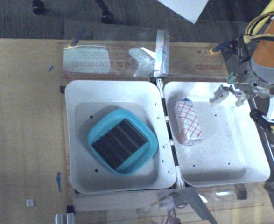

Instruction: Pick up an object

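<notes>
Camera view: we see one red-checked packet (187, 122) lying lengthwise toward the right bin's (230, 169) far edge; gripper (230, 91) over its far-right corner, finger state undeterminable.

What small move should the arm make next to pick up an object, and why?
Probably move the gripper left and down toward the red-checked packet. The gripper hovers near the right bin's upper right edge, apart from the packet, with nothing between its jaws. The packet lies alone by that bin's left wall, closer than the blue container in the left bin.
</notes>
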Robot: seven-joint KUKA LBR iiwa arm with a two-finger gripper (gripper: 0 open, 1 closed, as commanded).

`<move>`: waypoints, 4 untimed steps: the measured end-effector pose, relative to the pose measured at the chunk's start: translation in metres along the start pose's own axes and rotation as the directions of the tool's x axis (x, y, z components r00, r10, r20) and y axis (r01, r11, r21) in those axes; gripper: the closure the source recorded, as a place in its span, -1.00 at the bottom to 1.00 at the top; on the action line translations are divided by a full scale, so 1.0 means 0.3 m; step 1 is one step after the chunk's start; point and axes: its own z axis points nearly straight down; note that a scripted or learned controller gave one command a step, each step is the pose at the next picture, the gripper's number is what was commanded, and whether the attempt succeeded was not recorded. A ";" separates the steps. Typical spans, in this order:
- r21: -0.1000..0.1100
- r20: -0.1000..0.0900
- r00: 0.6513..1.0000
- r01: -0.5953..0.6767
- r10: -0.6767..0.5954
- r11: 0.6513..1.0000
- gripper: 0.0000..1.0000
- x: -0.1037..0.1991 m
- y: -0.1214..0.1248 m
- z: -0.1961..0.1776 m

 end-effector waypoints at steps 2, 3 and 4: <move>-0.041 0.005 0.997 0.071 -0.071 0.997 -1.00 0.220 0.037 0.216; -0.050 0.015 0.976 0.218 -0.218 0.975 -1.00 0.216 -0.033 0.222; -0.054 0.018 0.975 0.223 -0.223 0.973 -1.00 0.213 0.031 0.226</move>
